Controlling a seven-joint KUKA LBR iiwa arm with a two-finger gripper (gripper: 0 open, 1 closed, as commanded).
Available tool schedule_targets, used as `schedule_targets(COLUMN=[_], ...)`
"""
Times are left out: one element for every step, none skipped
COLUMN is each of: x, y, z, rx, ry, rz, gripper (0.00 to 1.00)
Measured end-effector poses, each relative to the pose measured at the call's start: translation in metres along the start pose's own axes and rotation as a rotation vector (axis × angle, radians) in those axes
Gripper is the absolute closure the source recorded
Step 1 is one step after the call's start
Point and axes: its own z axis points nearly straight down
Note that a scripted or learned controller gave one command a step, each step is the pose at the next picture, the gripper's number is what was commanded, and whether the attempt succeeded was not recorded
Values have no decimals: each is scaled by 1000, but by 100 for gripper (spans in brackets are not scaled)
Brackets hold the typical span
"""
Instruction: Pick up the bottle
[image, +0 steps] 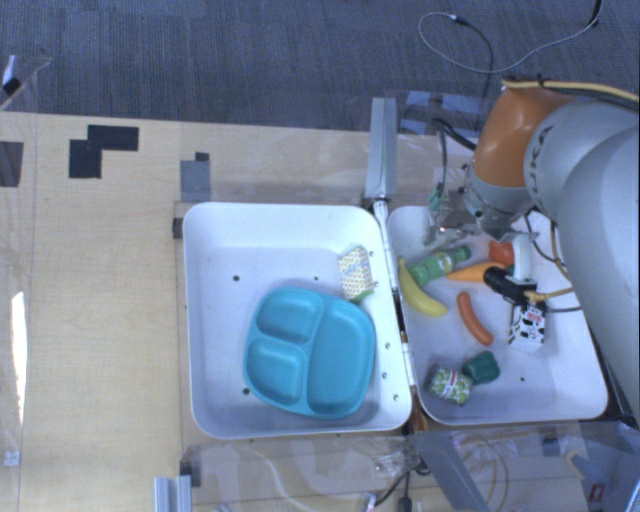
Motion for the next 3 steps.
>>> schedule_targets(x=[30,29,11], y=[-2,-3,-14], z=[-87,-86,-86], rx=[6,7,10], ry=[1,2,-1], rz=[-213,-170,345], gripper=[100,100,100])
